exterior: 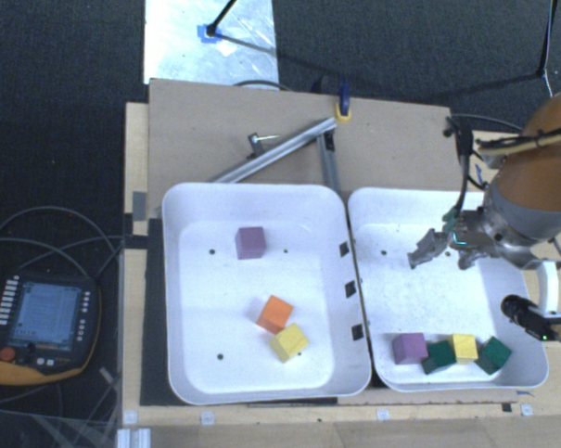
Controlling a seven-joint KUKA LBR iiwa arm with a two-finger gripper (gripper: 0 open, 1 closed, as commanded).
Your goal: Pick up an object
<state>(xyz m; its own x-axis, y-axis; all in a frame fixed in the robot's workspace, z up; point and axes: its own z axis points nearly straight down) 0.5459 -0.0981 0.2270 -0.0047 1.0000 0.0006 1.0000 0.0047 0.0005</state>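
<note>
Simply a small purple cube (250, 242)

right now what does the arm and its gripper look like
The arm shows a rounded orange-brown shell over a grey wrist section, with thin dark cables trailing along it. The gripper is grey metal with two stubby fingers, and a small teal light glows beside it.
</note>
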